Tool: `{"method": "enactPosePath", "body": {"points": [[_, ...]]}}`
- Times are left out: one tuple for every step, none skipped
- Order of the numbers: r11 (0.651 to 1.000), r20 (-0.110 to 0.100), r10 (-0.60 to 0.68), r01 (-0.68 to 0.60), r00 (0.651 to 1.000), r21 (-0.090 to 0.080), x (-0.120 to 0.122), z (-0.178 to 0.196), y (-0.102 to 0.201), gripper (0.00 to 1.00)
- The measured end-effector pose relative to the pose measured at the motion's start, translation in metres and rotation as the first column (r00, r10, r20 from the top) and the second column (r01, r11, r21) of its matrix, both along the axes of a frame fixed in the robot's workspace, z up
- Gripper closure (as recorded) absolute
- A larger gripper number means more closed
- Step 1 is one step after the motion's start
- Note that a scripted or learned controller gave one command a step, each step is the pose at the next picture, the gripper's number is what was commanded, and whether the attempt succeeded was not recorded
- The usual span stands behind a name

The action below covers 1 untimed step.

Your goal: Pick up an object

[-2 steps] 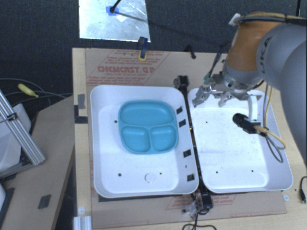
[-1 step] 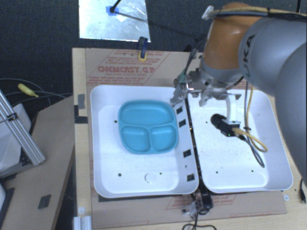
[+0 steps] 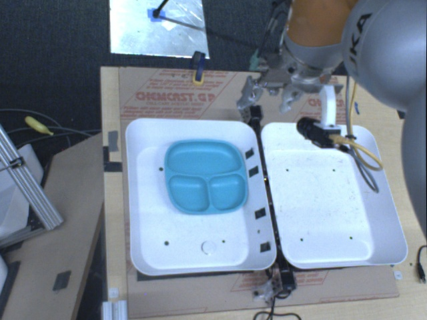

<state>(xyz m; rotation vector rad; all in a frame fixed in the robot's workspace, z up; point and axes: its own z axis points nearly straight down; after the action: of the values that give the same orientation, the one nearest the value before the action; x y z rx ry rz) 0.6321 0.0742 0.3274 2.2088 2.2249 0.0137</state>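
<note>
Step in hand: approach, by my reading. The gripper (image 3: 273,99) hangs above the far rim where the two bins meet, at about twelve o'clock of the bench, and carries nothing between its fingers.

Gripper state: two metal fingers are visible, spread apart with a gap between them, pointing down and toward the camera's left.

Thing to pick: a blue plate (image 3: 205,177) with three compartments, the only loose object I can make out. It lies flat in the left bin (image 3: 150,239), near the bin's middle and a little toward the far side.

Where it lies from the gripper: at about seven to eight o'clock, well apart.

Long axis: the plate is a rounded rectangle, wider than deep; its long axis runs roughly from nine to three o'clock, tilted slightly so the three o'clock end sits a touch nearer the camera.

Which way it points: the one large compartment faces twelve o'clock; the two small ones face six o'clock.

Right bin (image 3: 333,245): white floor with small dark marks.

Next move calls for: a shift toward the plate, then a descent over an edge. A flat, shallow plate offers little but its rim, so the fingers would probably need to straddle the raised lip across the short axis.

Risk: a slip off the smooth rim.
</note>
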Motion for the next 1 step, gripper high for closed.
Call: {"method": "enactPosePath", "body": {"points": [[1.0, -0.011, 0.0, 0.0, 1.0, -0.001, -0.0386, -0.0114, 0.0651, 0.0]]}}
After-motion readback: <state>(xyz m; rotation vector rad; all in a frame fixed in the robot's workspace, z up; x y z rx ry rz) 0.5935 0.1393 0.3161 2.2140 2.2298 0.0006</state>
